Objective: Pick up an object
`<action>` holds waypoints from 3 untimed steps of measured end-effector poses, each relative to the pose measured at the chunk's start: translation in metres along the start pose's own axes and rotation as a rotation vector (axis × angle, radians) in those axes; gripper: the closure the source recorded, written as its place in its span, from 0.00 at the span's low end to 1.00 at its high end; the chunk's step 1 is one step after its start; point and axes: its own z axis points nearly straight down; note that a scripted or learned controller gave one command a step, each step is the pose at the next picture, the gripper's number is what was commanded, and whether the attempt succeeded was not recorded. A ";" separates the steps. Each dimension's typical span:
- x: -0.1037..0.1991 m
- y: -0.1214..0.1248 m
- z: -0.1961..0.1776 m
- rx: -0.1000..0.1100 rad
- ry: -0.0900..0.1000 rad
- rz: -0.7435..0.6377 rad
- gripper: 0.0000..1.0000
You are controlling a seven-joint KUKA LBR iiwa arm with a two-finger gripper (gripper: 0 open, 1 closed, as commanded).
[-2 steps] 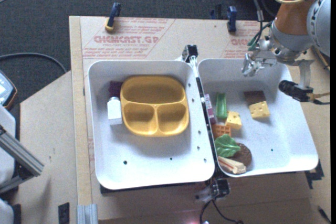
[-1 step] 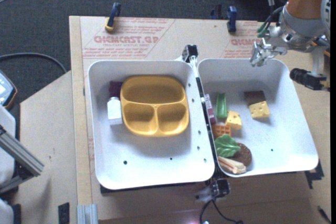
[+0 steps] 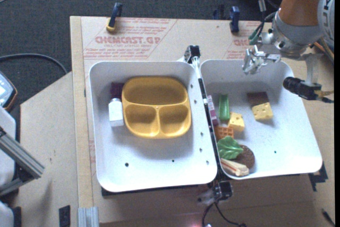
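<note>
- Lower centre, in the right white plastic bin (image 3: 297,154): a heap of toy food. A green leaf-shaped piece (image 3: 228,147) lies on a brown round cookie-like disc (image 3: 246,156); both look light, flat and awkward to pinch.
- Above them, an orange waffle square (image 3: 224,131), a yellow cheese wedge (image 3: 236,122) and a green stick-shaped piece (image 3: 223,106) crowd the bin's left wall.
- Mid-right, the pale yellow holed cheese block (image 3: 262,111) sits apart; probably light, stiff and smooth, best taken across its flat sides.
- Left bin: a yellow three-compartment plastic tray (image 3: 156,106).
- Upper right: the two-finger metal gripper (image 3: 252,65) hovers over the bin's back edge, fingers slightly apart, holding nothing.
</note>
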 end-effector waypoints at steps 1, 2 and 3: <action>0.045 -0.030 -0.008 0.002 0.000 0.000 1.00; 0.088 -0.059 -0.010 0.003 0.000 -0.001 1.00; 0.117 -0.086 0.016 0.005 -0.001 0.001 1.00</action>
